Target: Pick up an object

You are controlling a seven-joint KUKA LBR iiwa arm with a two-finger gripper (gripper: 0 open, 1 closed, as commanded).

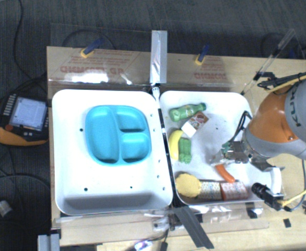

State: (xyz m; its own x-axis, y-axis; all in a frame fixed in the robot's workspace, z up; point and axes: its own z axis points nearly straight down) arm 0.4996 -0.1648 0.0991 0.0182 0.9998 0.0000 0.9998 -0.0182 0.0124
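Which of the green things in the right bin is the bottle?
The green bottle lying on its side near the top of the right bin. The other green thing is a short bumpy block beside the yellow banana.

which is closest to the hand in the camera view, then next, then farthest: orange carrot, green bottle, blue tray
From the hand:
1. orange carrot, just below it in the right bin
2. green bottle, at that bin's top left
3. blue tray, in the left bin

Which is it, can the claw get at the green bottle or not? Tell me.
Probably yes. The green bottle lies exposed at the far end of the right bin, nothing on top; the claw sits over the same bin.
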